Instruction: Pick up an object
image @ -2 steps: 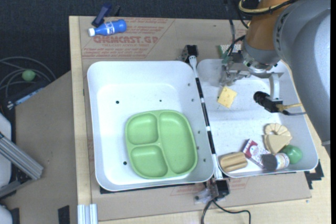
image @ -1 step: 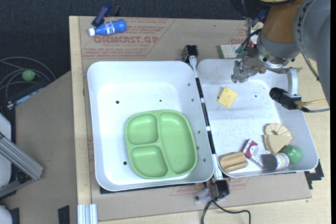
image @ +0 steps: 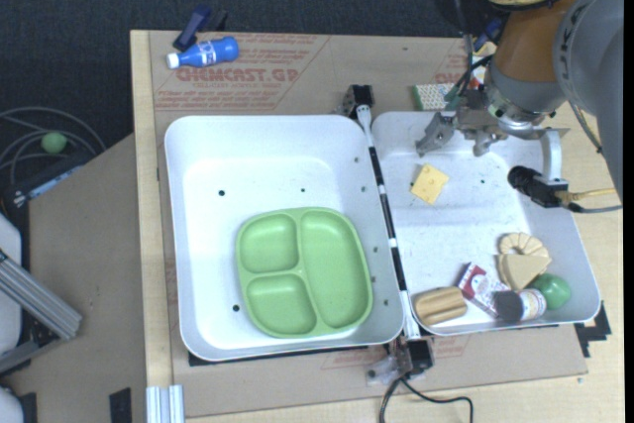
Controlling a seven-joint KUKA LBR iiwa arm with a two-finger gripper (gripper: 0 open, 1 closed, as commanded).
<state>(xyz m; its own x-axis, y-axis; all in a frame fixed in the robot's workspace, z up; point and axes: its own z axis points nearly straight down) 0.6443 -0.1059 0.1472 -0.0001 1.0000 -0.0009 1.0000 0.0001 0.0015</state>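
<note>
While the gripper [image: 453, 145] hangs at the twelve o'clock rim of the right bin [image: 446, 243], we see its two fingers spread apart with nothing between them. One yellow square [image: 430, 183] lies on the bin floor at about seven o'clock from the gripper, near it but clear of both fingers, with bare white floor on every side.

We count four more things in this bin, all crowded into the five o'clock corner. There is one tan bun [image: 440, 305] against the near wall and one red-and-white packet [image: 475, 283] just beside it. One pale shell-shaped piece [image: 522, 258] lies close to the three o'clock wall, and one bottle with a green cap [image: 532, 300] lies on its side. The middle of the bin is open floor.

In the left bin [image: 228, 163] we count one green divided plate [image: 302, 270] with three compartments. It sits toward five o'clock, close to the near wall, and the twelve o'clock half is bare. The two bins meet along a dark seam.

Outside the bins, one blue bottle [image: 203, 52] lies on the cardboard at eleven o'clock.
</note>
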